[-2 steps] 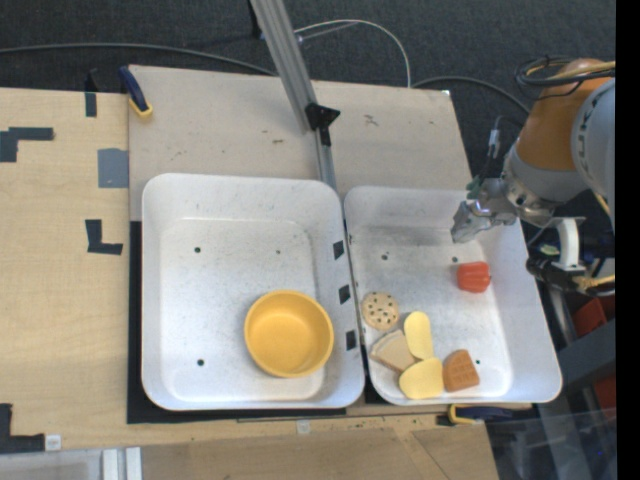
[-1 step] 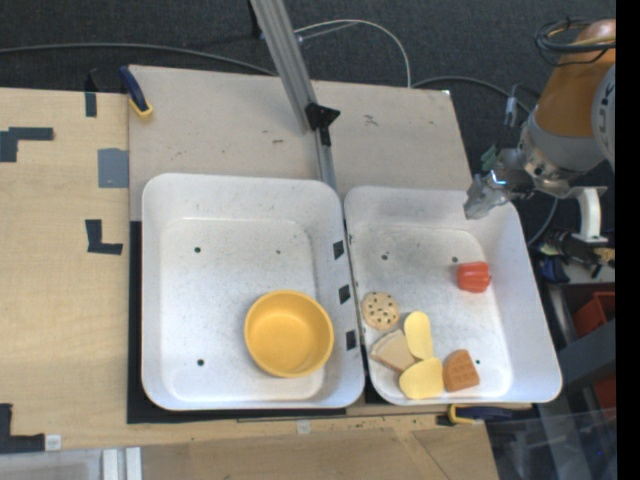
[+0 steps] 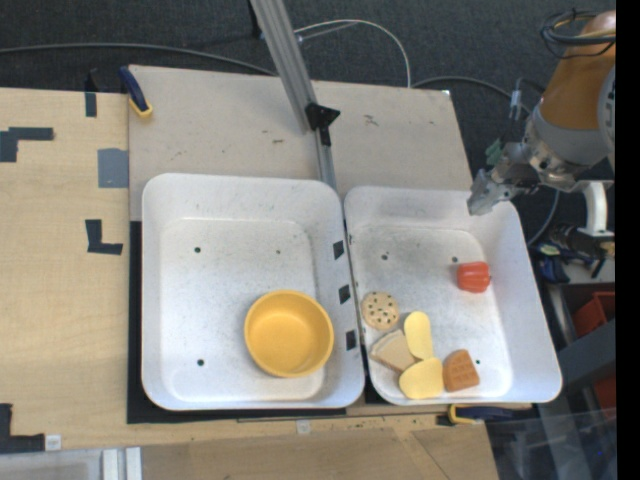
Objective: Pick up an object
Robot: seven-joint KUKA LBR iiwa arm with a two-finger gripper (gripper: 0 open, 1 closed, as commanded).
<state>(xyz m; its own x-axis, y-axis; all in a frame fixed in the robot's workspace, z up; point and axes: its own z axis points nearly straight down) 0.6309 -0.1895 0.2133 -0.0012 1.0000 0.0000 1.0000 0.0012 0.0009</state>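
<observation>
The right bin (image 3: 505,230) holds a small red block (image 3: 474,276) near its right side. Toward its front lie a round cookie (image 3: 379,310), a yellow oval piece (image 3: 418,334), a tan bread slice (image 3: 393,351), another yellow piece (image 3: 422,379) and a brown toast-like piece (image 3: 461,370). A yellow bowl (image 3: 289,332) sits in the left bin (image 3: 180,208). My gripper (image 3: 483,197) hangs over the right bin's back right corner, well above and behind the red block, with nothing seen in it.
A grey metal pole (image 3: 285,48) slants down to the seam between the bins. Cables (image 3: 380,43) run across the dark floor behind the bench. A blue-and-yellow clamp (image 3: 135,91) sits at the board's back left corner.
</observation>
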